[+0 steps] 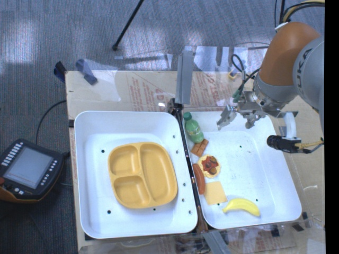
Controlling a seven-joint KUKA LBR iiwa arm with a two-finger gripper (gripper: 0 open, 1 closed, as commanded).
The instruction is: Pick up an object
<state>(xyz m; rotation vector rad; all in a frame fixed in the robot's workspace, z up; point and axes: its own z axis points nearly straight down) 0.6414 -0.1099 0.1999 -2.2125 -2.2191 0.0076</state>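
Along the right bin's point(275, 187) left wall lie a green bottle point(193, 129), a hot dog point(199, 178), a small pizza point(210, 165), a cheese slice point(215, 193) and a banana point(241, 207). Above the far edge hangs the gripper point(239, 118), jaws spread apart, nothing between them. The left bin point(92, 142) holds a yellow divided plate point(142, 174).
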